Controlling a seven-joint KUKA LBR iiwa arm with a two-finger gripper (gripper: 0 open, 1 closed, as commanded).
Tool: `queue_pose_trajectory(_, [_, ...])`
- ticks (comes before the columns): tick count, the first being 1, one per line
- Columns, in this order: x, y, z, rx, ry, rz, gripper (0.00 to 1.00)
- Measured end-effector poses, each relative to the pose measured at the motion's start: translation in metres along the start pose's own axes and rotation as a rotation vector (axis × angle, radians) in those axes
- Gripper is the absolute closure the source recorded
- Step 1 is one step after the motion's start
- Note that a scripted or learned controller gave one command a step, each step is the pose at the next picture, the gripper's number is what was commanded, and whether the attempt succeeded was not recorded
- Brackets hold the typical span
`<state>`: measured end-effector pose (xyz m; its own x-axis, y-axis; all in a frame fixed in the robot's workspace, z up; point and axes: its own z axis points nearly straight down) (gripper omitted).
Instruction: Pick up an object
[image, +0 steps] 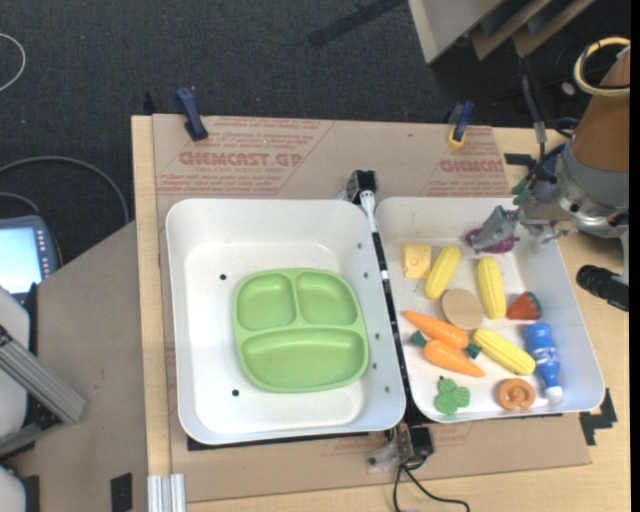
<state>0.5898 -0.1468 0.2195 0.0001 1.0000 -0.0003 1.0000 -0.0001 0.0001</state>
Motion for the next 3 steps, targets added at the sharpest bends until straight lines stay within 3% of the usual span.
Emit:
queue_pose_trajectory(1, [-0.03, 0.021, 0.115, 0.007, 0.001, 0.001, 0.0])
queue_pose_trajectory(2, [-0.029, 0.023, 0.098, -0.002, -0.001, 0.001, 1.0])
queue_pose_trajectory(3, [-0.029, 0.023, 0.098, -0.001, -0.001, 0.001, 0.0])
